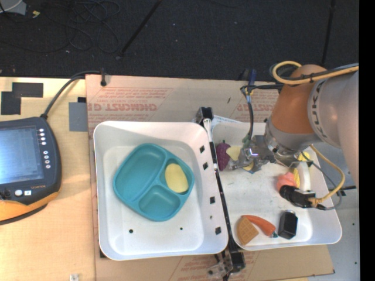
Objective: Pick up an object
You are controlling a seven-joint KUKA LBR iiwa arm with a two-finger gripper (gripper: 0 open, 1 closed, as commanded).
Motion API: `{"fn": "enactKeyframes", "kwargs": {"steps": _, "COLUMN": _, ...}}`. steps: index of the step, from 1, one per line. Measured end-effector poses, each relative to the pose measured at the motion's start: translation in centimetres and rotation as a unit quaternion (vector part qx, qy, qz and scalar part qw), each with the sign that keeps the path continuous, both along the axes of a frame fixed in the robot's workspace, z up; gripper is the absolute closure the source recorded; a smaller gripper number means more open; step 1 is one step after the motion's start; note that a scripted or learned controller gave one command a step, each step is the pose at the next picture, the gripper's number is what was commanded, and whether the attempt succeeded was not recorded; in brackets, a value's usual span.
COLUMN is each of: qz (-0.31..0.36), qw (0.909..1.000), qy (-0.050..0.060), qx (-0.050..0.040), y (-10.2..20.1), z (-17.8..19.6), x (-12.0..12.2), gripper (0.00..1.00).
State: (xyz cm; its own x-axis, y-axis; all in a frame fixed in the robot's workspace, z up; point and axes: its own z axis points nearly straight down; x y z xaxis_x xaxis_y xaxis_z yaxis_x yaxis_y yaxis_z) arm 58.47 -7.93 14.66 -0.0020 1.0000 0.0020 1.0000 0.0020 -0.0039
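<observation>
Two shallow white bins sit side by side on the bench, which keeps the loose items corralled within reach of the arm (316, 116) coming in from the right. The left bin (117, 233) holds a teal divided tray (140, 192) lying flat, with a yellow oval object (177, 178) resting in its upper right compartment. The right bin (328, 230) carries the candidates for picking: a dark purple item (222, 155) against the wall nearest the left bin, a pale yellow piece (234, 152) just beside it, a pink item (286, 181) and a banana-like yellow piece (304, 174) under the wrist cables, a black block (287, 225), and an orange carrot-shaped item (261, 223) touching a tan wedge (246, 232) near the front rim. The gripper (251, 160) is down low in the upper left part of the right bin, close beside the pale yellow piece and the purple item, which suggests that this cluster is the target. Whether the fingers are apart or together cannot be told at this resolution, and nothing is visibly held between them. In my judgement the pick is at the approach or closing step, not yet achieved
</observation>
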Motion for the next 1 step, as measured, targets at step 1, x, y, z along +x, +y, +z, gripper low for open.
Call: {"fn": "enactKeyframes", "kwargs": {"steps": 1, "qz": 0.001, "qw": 1.0, "qy": -0.003, "qx": -0.0002, "y": 3.22, "z": 4.31, "x": 1.37, "gripper": 1.0}}
